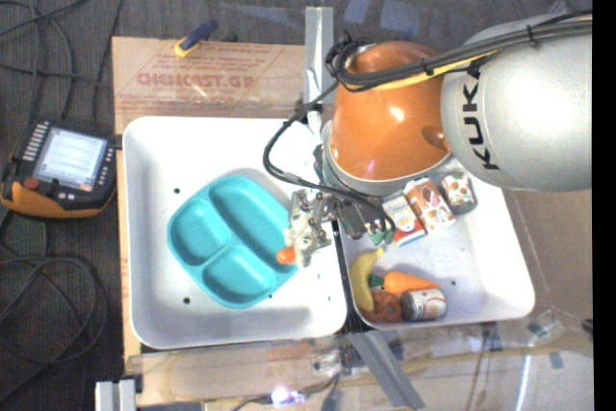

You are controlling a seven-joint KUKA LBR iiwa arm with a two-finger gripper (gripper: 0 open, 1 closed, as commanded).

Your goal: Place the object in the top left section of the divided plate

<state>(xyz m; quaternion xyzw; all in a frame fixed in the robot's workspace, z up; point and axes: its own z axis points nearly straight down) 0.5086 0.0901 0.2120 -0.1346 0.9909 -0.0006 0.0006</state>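
From above, the tabletop [135, 53] carries two shallow white bins side by side. The left bin [144, 303] holds a turquoise divided plate [231, 241], turned at a slant so its three sections fan out across the middle of the bin. The arm [520, 111] reaches in from the right, its orange band [385, 125] sitting over the wall between the bins.

The tool [300, 241] hangs at the plate's right edge, just left of that dividing wall. A small orange object [285, 255] sits right at the fingertips, at the near right rim of the plate, touching or just over the rim. Whether the fingers actually clamp it cannot be told from this angle, since the metal parts blur together there.

In the right bin [500, 289], a yellow banana [361, 279] lies along the left wall, with a carrot [409, 281] just beside it and a small can [423, 305] on its side next to a brown lump [385, 306]. Three small cartons [430, 204] lie in a row at the far side, partly under the arm.

Off the tabletop to the left, a teach pendant [60, 168] rests on the carpet among cables.
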